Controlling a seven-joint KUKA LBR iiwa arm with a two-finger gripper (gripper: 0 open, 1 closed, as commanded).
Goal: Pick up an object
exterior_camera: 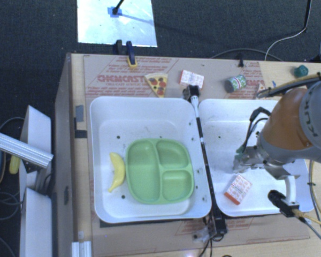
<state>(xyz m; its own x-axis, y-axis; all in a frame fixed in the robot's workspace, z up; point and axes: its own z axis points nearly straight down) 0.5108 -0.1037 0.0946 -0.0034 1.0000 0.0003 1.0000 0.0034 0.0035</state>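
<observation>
Dark carpet surrounds the counter [64,143], and a shiny square panel [116,14] lies on the floor behind it. A cardboard sheet [123,74] with red print covers the counter top, and the two white bins sit on it side by side.

The left bin [104,111] holds a pale green divided plate [160,170] lying flat, with a yellow banana [116,171] just beside its left edge (the fruit curves along the plate's rim, near enough that I cannot tell if they touch).

The right bin [224,122] holds a small orange and white box [238,189] lying tilted near the front wall. The arm [315,116] reaches in from the right, its orange band over this bin, and the claw [243,160] is down low in the bin, just behind the box. The claw is blurred and partly hidden under the wrist, so I cannot tell whether it is open or closed; nothing is seen held in it, and the box lies apart from it on the bin floor.

On the cardboard behind the bins lie a toy pizza slice [157,83], a white and red packet [191,78] and a small green can [236,83] on its side. A teal thing [301,70] sits farther right. A blue and yellow clamp [130,55] grips the counter's back edge.
</observation>
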